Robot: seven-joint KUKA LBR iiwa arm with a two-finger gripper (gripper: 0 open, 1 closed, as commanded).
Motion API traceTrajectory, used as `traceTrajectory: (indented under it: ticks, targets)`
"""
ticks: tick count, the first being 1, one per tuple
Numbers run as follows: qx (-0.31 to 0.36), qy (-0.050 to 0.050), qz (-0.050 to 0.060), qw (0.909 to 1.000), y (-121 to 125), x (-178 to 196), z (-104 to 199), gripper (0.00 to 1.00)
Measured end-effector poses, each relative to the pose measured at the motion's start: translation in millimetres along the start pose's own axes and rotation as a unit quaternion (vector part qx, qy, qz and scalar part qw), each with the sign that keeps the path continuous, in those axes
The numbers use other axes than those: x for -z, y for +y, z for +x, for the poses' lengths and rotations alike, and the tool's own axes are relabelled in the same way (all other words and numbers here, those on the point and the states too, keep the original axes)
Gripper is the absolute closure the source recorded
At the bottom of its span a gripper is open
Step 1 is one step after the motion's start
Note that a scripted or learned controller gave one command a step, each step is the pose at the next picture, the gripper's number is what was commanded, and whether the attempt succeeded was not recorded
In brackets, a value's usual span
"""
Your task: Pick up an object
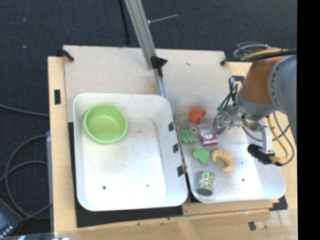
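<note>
Two shallow white plastic bins sit side by side on the pale wooden bench (pixel 110 69). The left bin (pixel 125 184) holds a round lime-green plastic bowl (pixel 105 124) in its far left corner. The grey arm with its orange band (pixel 260 84) reaches in from the right over the right bin (pixel 265 184), its bulk hiding that bin's far right corner. Its gripper (pixel 220 125) hangs low, just beside a small pink-and-white packet (pixel 208 136); whether the jaws are apart or together cannot be made out, as they are small and blurred. Near the packet lie an orange block (pixel 196 116) farther off, a green studded brick (pixel 187 135) to its left, a green leafy toy (pixel 201 156), a tan croissant-shaped toy (pixel 223 159), and a dark-labelled can (pixel 205 182) nearest.
</note>
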State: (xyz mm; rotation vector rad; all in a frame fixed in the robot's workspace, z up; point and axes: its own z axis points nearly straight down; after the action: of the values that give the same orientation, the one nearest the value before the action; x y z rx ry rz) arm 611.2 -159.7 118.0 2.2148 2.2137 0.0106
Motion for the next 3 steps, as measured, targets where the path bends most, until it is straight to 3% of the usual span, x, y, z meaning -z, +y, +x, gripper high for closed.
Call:
traceTrajectory:
  ticks: [2,3]
  targets:
    - [0.002,0.000,0.002,1.0000,21,110,-1,1.00]
    - [0.004,0.000,0.005,1.0000,21,111,-2,1.00]
